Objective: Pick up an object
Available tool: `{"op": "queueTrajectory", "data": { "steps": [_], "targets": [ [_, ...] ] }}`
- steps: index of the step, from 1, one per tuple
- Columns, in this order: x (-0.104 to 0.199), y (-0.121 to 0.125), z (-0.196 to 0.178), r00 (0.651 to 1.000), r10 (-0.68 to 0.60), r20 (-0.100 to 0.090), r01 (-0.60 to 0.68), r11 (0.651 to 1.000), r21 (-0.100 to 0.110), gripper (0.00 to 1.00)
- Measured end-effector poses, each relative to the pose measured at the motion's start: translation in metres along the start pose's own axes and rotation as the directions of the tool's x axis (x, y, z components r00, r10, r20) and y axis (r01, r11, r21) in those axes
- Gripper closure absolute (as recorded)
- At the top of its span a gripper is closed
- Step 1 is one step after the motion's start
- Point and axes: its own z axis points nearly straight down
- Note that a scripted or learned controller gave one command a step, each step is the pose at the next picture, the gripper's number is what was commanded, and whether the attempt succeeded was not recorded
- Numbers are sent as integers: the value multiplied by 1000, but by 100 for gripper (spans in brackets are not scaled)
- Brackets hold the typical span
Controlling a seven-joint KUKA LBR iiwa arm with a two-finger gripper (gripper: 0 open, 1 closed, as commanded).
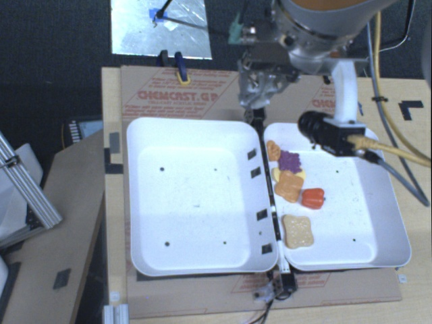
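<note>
Camera view, grey arm gripper (255, 110) hung over back end of divider between two white bins, finger state cannot be told, small foam items bunched at right white bin's (364, 248) left side: purple cluster (289, 160), orange slab (289, 186), red piece (312, 198), tan bread-shaped slice (298, 231), left white bin (196, 201) alongside

Both white bins (196, 201) below me look like smooth matt plastic; the printed sheet (177, 94) at twelve o'clock looks like dull brown cardboard.

White bins (196, 130) — purple toy (289, 160)
</note>
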Motion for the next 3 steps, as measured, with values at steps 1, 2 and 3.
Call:
{"op": "queueTrajectory", "data": {
  "steps": [1,2,3],
  "targets": [
    [52,54,26,1000,7,3,-7,1000,1,100],
    [3,14,-1,1000,16,2,-16,1000,-1,100],
    [5,15,0,1000,13,2,-13,1000,-2,0]
  ]
}}
